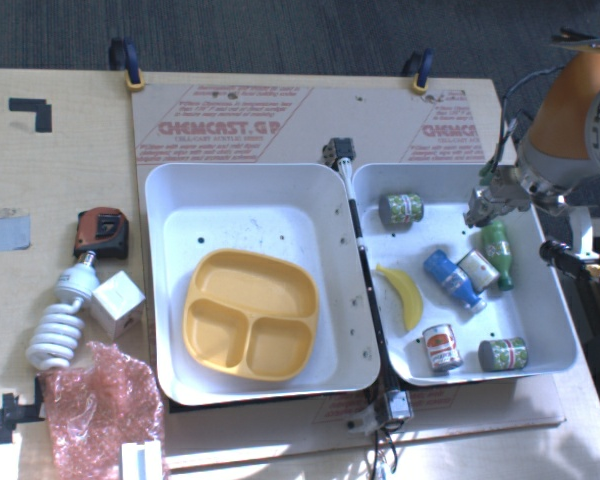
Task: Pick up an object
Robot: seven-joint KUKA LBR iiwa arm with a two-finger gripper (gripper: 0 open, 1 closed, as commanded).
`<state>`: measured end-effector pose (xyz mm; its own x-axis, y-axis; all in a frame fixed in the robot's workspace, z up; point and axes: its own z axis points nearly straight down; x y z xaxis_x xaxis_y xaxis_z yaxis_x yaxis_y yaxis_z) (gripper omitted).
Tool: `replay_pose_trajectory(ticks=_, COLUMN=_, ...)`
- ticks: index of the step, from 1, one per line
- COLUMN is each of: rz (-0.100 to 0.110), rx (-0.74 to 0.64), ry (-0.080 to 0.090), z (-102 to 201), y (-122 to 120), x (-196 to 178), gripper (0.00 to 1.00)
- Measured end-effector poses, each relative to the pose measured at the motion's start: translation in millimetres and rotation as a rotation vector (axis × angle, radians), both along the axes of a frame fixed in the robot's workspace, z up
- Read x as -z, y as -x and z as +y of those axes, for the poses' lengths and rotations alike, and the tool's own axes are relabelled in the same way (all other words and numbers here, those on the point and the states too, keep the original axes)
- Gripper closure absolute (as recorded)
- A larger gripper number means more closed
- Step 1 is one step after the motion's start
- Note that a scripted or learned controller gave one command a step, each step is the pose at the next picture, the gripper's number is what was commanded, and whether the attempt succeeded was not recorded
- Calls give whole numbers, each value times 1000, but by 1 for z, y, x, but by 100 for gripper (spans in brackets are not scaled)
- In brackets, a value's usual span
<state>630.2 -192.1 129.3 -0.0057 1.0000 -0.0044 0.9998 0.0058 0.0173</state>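
**Pick not yet made: gripper above the green bottle, nothing lifted**

Nearest the camera, at the lower edge, lie a pink mesh bag and a spiral light bulb on the bench outside the bins. The left bin carries a yellow divided tray. The right bin holds the candidates: a banana, a blue can, a green bottle, a red-labelled can and two green-labelled cans.

The gripper sits over the bin's upper right, just above the green bottle. Whether the claw is wide or narrow cannot be told at this size. Every object rests on the bin floor; none is seen between the fingers.

Judgement: approach stage only. Closing, securing and lifting all remain outstanding.
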Motion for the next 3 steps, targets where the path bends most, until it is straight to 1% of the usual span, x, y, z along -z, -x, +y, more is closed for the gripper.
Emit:
replay_pose_trajectory(ticks=1, rz=0, rx=0, ry=0, z=0, y=0, x=0, gripper=0)
replay_pose_trajectory(ticks=3, rz=0, rx=0, ry=0, z=0, y=0, x=0, gripper=0)
